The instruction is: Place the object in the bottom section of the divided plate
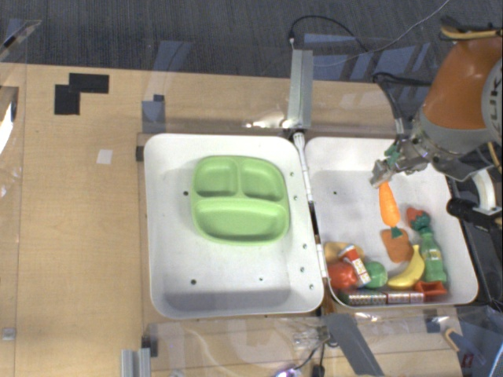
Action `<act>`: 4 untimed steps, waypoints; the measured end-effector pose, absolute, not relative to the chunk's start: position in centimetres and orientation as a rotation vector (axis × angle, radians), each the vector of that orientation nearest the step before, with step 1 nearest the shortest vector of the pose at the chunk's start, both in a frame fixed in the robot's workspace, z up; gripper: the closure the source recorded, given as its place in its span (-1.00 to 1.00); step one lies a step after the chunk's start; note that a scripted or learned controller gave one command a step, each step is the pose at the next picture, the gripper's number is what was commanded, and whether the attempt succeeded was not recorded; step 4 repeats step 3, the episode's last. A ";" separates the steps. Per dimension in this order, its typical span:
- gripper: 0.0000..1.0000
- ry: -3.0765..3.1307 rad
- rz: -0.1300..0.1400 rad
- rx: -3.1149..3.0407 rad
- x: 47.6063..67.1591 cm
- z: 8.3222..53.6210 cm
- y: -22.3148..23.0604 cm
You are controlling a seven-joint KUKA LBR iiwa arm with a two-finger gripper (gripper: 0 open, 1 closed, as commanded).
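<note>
Directly below the gripper (391,166), a toy carrot (387,203) hangs upright over the right bin (346,203), its top pinched between the narrow fingers. Toy food sits heaped in that bin's near corner. The green divided plate (238,198) lies in the left bin (169,242).

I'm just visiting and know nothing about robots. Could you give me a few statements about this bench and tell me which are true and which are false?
1. The green divided plate lies in the left bin. True.
2. A banana rests on the plate. False: it lies in the right bin among the other toy foods.
3. The carrot is in the right bin, just below the gripper. True.
4. The plate's sections already hold food. False: all three sections are bare.
5. The arm comes in from the left. False: it reaches in from the right.
</note>
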State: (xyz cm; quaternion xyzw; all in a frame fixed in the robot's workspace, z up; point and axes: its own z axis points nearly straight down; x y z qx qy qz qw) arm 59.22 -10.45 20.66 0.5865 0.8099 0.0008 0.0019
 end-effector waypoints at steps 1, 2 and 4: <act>1.00 2.529 0.001 1.861 57.8 18.3 -3.9; 1.00 2.557 0.003 1.823 60.0 18.4 4.9; -1.00 2.557 0.003 1.823 60.0 18.4 4.9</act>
